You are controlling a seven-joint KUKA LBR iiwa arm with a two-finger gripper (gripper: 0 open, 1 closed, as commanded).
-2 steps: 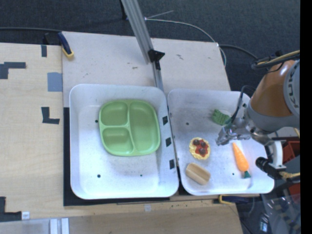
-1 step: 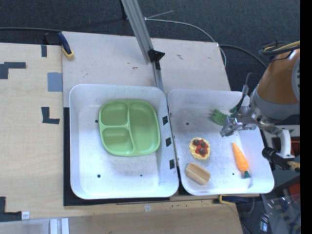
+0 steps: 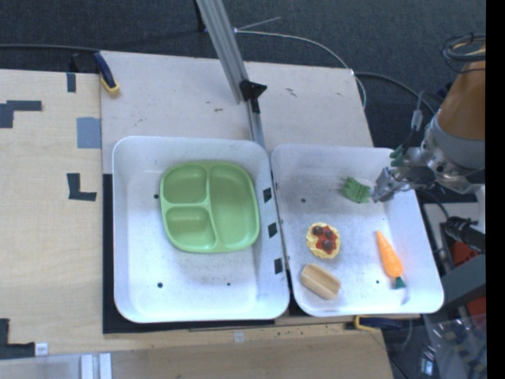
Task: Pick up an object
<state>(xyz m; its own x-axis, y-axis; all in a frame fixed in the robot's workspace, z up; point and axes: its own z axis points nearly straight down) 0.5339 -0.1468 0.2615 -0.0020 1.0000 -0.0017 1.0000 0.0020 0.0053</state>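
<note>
Green toy [image 3: 357, 189] beside gripper [image 3: 384, 189] (touching?)

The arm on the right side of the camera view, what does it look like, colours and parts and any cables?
The arm has a broad orange band above a light grey wrist section. Below that sits a darker gripper of grey and black metal parts with a touch of green near its base. Thin dark cables loop above the orange band by the view's top right corner. I can make out no markings on it.

One fixed camera looks down aslant on both bins [image 3: 126, 235] from above.
</note>
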